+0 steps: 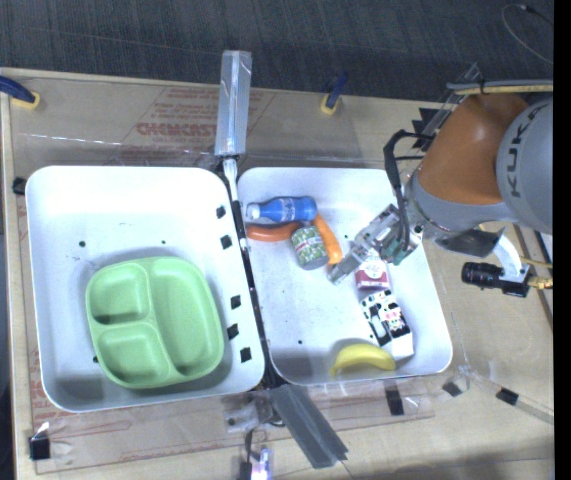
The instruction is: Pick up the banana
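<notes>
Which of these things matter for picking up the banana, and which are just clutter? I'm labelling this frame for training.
For the job:
- banana, at the right bin's near edge
- gripper, above the bin's middle, apart from the banana

Lying about:
- blue bottle
- orange carrot
- green can
- black-and-white box
- green divided tray in the left bin

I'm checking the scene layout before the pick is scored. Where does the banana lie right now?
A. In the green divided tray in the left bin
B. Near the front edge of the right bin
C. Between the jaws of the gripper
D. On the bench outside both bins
B: the banana lies on the floor of the right bin near its front wall, apart from the gripper farther back over that bin.
</notes>
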{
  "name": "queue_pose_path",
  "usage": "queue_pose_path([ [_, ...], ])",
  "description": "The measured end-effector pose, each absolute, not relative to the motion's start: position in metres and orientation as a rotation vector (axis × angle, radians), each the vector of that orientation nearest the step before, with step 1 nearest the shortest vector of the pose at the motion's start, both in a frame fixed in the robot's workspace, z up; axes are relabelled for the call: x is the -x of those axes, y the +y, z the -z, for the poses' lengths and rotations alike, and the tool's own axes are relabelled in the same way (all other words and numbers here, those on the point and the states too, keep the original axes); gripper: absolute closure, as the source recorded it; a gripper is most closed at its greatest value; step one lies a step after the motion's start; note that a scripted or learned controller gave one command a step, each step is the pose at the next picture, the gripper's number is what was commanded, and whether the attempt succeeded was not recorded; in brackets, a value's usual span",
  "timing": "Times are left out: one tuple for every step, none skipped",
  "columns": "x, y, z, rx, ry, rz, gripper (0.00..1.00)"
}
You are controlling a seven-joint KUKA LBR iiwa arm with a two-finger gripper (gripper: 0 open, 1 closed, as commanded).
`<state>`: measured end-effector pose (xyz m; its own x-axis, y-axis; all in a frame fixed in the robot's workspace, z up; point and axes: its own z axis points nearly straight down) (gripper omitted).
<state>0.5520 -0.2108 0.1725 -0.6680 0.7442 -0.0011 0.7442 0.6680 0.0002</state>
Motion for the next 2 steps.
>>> queue_pose_path([
  [-0.502, -0.201, -0.286, -0.741, 3.05, 0.002, 0.0],
  [-0.477, -0.21, -0.139, -0.246, 3.134, -0.001, 0.0],
])
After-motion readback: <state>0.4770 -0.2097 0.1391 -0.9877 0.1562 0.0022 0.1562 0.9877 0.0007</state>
